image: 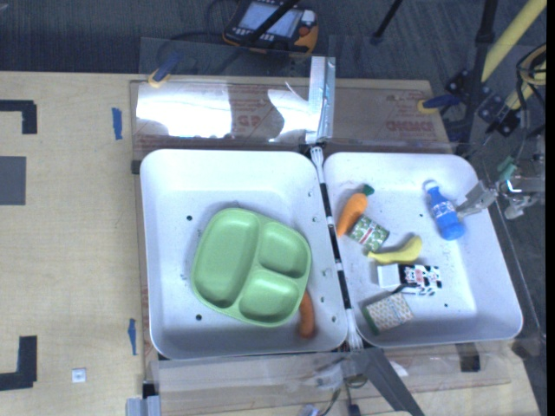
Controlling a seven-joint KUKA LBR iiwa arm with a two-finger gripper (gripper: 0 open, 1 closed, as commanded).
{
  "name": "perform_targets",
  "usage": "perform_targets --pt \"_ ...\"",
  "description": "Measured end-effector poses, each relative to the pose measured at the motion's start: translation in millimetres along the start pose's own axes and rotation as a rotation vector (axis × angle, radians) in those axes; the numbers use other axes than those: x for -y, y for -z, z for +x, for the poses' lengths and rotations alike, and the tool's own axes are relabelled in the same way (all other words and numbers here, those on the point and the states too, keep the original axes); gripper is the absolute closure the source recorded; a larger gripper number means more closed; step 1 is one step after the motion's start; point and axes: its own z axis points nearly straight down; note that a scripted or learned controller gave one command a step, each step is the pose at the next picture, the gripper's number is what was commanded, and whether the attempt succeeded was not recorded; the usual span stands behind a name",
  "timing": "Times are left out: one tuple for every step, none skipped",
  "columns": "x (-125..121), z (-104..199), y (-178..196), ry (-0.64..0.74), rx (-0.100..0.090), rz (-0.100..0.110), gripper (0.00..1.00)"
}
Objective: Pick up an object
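A pale wooden bench [69,232] bears two shallow white bins side by side, the left bin [173,167] and the right bin [490,319] meeting at a dark seam. Behind them lies a glossy clear sheet [217,111], with a shiny metal strip [323,94] near its right end. Two blue tape strips [116,122] [132,334] sit just left of the bins. Black corner marks [24,117] [26,362] and a grey square [10,180] lie at the bench's left edge. Beyond the bench, on dark carpet [87,16], rests a handheld screen device [269,22] with an orange edge. A yellow pole [513,24] slants at top right.
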Motion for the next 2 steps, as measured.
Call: perform_targets --pt "-43.8 -10.7 -98.6 0.104 0.014 -0.038 0.0" --pt "-51.4 -10.6 -100.0 0.133 0.018 -0.049 0.0"
